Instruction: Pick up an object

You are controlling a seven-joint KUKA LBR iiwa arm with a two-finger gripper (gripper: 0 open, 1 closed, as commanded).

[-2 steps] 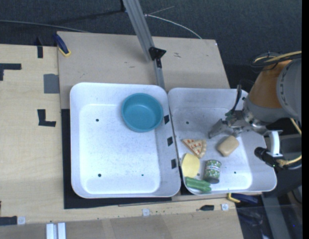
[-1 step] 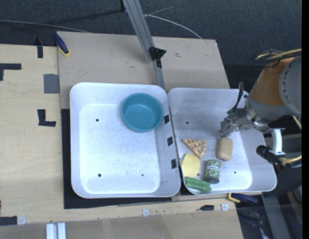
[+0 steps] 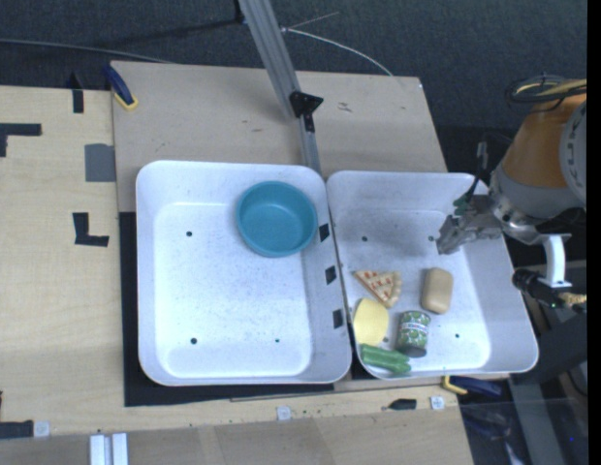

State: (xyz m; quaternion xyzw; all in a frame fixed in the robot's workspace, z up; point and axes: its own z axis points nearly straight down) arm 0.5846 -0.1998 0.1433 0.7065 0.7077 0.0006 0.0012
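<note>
Five small objects lie in the right bin (image 3: pixel 475 356), clustered toward its near left corner: a tan bread-like lump (image 3: pixel 436 290), a waffle-patterned wedge (image 3: pixel 378 284), a yellow piece (image 3: pixel 371 323), a green-labelled can (image 3: pixel 413 332) and a green vegetable-like piece (image 3: pixel 386 360) at the rim. The can stands just beside the yellow piece; the wedge sits between the yellow piece and the tan lump. Any of them would serve as the pick.

We place the tool (image 3: pixel 454 232) over the bin's far right part, above bare floor, near the tan lump but apart from it. Nothing sits between its tips, so it holds nothing. Whether the tips are spread wide or drawn narrow, we cannot tell; they read as one dark blur.

Step, by our judgement: approach, grasp not yet made. Next move calls for shifting toward the near side of the bin, centring over one item, likely the tan lump as the closest, then descending.

The left bin (image 3: pixel 165 289) carries a blue bowl (image 3: pixel 275 218) at its far right corner. The arm (image 3: pixel 543 163) is cut off at the view's right. An angled metal pole (image 3: pixel 271 46) crosses the bench (image 3: pixel 48 260) beyond the bins.
</note>
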